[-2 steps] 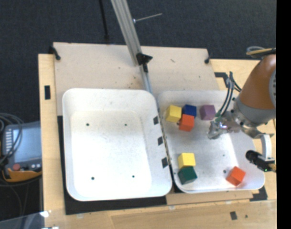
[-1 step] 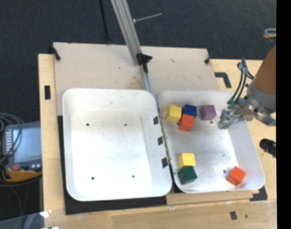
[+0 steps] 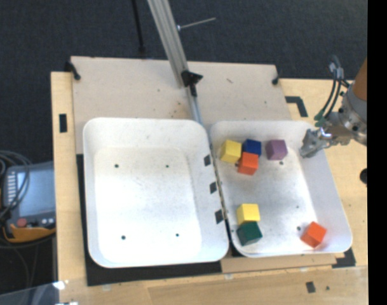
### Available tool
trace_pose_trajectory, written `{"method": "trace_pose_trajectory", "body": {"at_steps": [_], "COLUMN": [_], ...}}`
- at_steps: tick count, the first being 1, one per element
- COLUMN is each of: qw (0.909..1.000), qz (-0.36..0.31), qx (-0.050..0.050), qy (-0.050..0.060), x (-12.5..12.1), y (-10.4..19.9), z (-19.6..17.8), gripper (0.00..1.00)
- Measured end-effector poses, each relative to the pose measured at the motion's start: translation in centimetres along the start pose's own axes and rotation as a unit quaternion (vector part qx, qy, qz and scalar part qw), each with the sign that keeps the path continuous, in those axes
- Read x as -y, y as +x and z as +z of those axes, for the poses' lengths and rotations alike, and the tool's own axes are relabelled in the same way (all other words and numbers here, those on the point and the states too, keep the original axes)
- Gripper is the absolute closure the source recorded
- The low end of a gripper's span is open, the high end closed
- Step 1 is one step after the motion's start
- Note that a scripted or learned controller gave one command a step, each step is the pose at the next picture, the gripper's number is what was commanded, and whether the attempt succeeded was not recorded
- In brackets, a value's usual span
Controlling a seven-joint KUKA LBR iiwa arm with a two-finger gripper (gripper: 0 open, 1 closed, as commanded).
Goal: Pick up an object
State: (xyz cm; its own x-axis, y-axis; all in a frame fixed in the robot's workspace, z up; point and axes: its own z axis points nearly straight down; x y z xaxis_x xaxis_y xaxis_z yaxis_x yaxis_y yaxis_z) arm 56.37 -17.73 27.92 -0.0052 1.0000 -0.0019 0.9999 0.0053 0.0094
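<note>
1. The table is pale wood, with a lighter board laid across its far part and black brackets at the corners.
2. Two shallow white bins sit side by side on it: the left bin and the right bin, their inner walls almost touching.
3. The floor around the table is dark carpet.
4. A slanted metal rail rises from the far edge of the table, between the bins.
5. At the left, off the table, lies a handheld control screen with cables beside it.
6. In the right bin, a cluster sits near the far wall: a yellow cube, a blue cube and an orange cube touching one another, with a purple cube just beside them.
7. Nearer the front, a second yellow cube touches a green cube; another orange cube sits apart in the front right corner.
8. The end effector hangs over the far right rim of the right bin, near the purple cube; whether it is apart or together cannot be told, and nothing shows between its tips.
</note>
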Motion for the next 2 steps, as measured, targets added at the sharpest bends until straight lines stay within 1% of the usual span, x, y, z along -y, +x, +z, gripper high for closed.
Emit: {"method": "trace_pose_trajectory", "body": {"at_steps": [1, 2], "qw": [1.0, 1.0], "qz": [0.0, 0.0], "qx": [0.0, -0.001], "qy": [0.004, 0.005], "x": [-0.1, 0.3], "y": [5.2, 10.6], "z": [1.4, 2.7], "gripper": [1.0, 1.0]}}
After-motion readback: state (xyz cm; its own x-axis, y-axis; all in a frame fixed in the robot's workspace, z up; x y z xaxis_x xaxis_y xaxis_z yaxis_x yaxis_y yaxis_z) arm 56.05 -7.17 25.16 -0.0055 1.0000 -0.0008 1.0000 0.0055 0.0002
